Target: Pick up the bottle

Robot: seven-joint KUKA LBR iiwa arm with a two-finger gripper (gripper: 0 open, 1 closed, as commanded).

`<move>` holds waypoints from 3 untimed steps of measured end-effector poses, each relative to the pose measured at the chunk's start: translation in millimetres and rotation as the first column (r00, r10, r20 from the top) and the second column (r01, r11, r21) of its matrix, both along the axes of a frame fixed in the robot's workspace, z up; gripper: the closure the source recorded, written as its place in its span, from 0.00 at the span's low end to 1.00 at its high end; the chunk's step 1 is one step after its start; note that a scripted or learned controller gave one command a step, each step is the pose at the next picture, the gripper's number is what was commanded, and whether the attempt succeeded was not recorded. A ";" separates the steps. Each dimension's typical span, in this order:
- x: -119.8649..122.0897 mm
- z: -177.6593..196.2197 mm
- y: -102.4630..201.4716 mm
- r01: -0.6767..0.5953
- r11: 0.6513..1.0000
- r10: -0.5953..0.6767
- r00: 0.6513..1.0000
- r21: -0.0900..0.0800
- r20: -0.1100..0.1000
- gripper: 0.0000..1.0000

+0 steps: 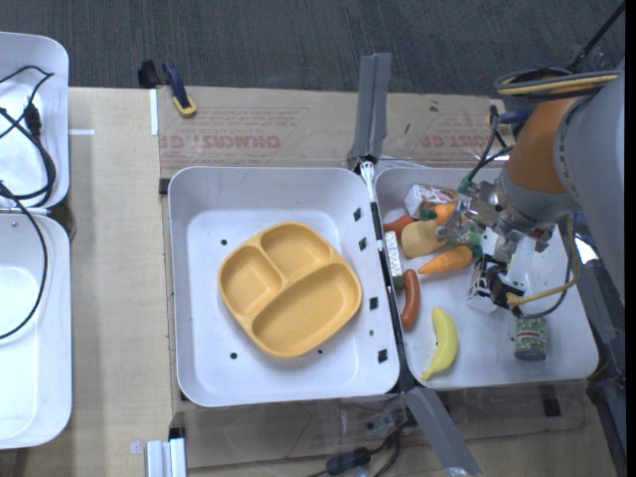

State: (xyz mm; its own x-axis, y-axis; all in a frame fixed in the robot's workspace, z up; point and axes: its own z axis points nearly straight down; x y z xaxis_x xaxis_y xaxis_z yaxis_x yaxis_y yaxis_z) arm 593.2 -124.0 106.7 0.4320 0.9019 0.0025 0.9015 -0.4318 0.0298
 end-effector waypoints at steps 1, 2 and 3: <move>27.0 -4.6 -72.6 0.029 0.999 -0.025 0.997 0.046 -0.073 0.00; 65.8 64.4 -84.7 0.225 0.974 -0.225 0.974 0.009 -0.029 0.00; 34.0 -9.3 -47.3 0.062 0.998 -0.061 0.998 0.012 -0.021 0.00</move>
